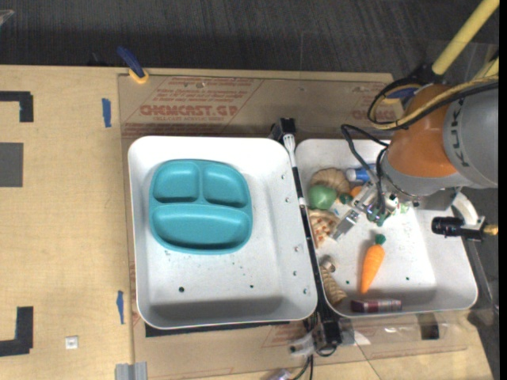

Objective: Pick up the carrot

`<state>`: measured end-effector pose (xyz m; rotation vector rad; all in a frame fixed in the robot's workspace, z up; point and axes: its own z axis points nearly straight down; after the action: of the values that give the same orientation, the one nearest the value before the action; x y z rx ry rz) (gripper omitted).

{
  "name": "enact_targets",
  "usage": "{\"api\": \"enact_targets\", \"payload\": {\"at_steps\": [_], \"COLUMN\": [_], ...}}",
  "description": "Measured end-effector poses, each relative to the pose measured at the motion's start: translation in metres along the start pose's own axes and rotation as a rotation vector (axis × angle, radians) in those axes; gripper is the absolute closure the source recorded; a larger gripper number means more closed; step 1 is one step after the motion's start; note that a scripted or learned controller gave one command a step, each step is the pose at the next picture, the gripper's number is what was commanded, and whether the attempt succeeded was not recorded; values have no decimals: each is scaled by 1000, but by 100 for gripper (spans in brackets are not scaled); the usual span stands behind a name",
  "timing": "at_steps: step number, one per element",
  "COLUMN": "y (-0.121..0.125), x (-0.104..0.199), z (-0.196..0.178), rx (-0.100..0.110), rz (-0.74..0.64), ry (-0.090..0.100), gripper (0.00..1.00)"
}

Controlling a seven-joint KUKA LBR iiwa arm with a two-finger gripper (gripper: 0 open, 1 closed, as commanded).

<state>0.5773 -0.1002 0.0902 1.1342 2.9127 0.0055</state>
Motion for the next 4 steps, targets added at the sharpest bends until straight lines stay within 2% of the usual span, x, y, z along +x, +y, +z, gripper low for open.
{"api": "enact_targets", "payload": {"at_steps": [1,2,3,4], "y": [-89,-68,-65,-65], "x": [48,65,63,63], "z": [-2,-2,-13,-13], "rx": [4,4,-2,-1], "rz": [-89,368,365,365], "ry": [5,-3,-9,-7], "gripper": [0,0,100,0]}}
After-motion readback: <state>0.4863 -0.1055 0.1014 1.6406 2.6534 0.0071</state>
